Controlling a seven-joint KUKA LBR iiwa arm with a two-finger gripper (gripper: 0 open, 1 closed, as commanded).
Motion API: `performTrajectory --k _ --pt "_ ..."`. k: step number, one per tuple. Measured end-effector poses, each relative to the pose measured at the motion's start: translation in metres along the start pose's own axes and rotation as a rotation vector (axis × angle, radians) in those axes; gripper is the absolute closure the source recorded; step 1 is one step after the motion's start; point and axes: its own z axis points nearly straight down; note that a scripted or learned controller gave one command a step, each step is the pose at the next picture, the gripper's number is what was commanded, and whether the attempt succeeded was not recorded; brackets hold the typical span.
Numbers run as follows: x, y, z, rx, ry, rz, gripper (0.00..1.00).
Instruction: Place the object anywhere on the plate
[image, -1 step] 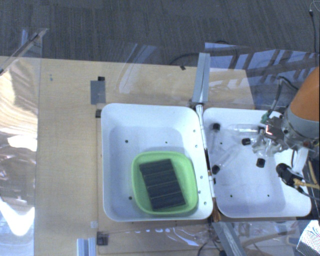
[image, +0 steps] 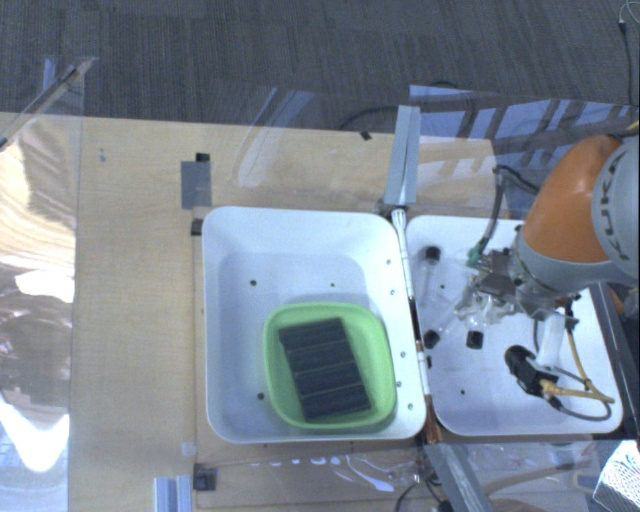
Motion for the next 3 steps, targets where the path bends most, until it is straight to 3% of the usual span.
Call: performTrajectory --k 1,2,3 --pt "0.063 -0.051 0.000 0.000 0.001 -0.099 1.00" --pt "0.105 -0.063 0.000 0.000 0.001 -0.212 1.00" --pt "0.105 -0.063 0.000 0.000 0.001 -0.211 0.00"
